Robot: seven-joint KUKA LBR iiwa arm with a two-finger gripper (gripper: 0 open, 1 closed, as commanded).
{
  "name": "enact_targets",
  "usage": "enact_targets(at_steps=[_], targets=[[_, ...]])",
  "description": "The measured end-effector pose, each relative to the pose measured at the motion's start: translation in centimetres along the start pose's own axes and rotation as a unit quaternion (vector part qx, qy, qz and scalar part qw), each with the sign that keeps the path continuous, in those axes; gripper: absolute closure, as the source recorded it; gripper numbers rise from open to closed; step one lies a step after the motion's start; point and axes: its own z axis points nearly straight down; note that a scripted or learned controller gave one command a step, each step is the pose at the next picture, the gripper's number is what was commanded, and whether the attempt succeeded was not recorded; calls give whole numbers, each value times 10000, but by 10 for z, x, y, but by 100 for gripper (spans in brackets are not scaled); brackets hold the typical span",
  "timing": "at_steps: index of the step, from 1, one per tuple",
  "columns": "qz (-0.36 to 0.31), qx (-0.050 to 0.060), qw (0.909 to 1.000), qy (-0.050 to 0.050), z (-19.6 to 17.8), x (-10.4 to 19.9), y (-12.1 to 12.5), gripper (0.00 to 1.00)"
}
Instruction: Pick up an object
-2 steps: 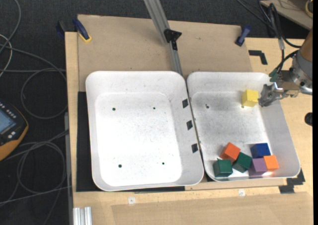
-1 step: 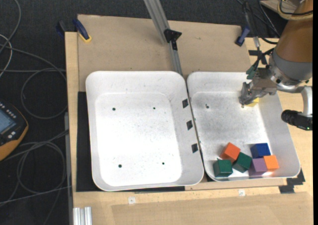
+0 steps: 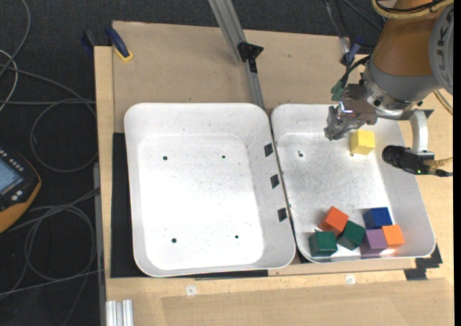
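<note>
Surface: pale wood board, carrying two shallow white bins side by side; dark floor with cables around it.
Left bin: white, speckled, with four small dark holes in its floor.
Right bin: white, speckled, holding all the blocks.
Arm: grey with an orange upper part, reaching in from the right over the far end of the right bin.
Metal pole: slanted grey bar crossing the far part of the surface, ending at a black clamp near the gap between the bins.
Jaws: dark, low over the far part of the right bin, just left of the yellow block; nothing shows between them, and whether they are parted or closed cannot be told.
Yellow block: small bright yellow cube, lying apart from the others in the far right part of the right bin.
Block cluster, near right corner of the right bin: a red-orange block, two dark green blocks and, a blue block, a purple block and an orange block, packed touching one another.
</note>
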Motion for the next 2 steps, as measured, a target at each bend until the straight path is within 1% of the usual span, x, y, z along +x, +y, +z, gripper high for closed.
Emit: enact_targets(at_steps=[1,2], targets=[[5,11,10000,1,12,51,19,100],[0,4,10000,4,1,97,36,100]])
